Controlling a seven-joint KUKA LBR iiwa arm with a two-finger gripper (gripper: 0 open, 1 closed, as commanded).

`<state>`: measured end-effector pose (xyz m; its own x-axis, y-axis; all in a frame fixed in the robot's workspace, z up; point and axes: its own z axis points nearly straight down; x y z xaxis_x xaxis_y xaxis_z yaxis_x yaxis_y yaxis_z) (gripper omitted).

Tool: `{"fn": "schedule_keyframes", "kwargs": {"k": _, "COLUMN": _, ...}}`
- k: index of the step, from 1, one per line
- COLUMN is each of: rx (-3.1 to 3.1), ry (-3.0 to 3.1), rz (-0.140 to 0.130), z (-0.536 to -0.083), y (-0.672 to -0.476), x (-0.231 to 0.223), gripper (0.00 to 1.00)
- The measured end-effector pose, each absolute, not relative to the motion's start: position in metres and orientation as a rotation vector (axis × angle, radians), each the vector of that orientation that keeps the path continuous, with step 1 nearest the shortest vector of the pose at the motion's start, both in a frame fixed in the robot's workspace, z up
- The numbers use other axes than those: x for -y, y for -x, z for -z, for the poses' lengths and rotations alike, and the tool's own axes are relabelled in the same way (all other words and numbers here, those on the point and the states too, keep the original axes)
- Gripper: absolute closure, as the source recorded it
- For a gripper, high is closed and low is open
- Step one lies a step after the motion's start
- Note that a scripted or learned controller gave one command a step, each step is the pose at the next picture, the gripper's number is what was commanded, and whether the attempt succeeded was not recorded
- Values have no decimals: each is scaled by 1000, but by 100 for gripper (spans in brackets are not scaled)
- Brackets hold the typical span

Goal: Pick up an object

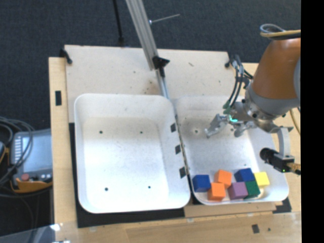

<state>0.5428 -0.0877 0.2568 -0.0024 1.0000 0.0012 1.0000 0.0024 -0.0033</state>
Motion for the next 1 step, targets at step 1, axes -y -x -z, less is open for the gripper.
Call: {"fn": "schedule_keyframes", "kwargs": {"k": 1, "rx": 2221, "ry": 2223, "rz": 2, "z": -259, "y": -543, "x": 88, "gripper": 0}}
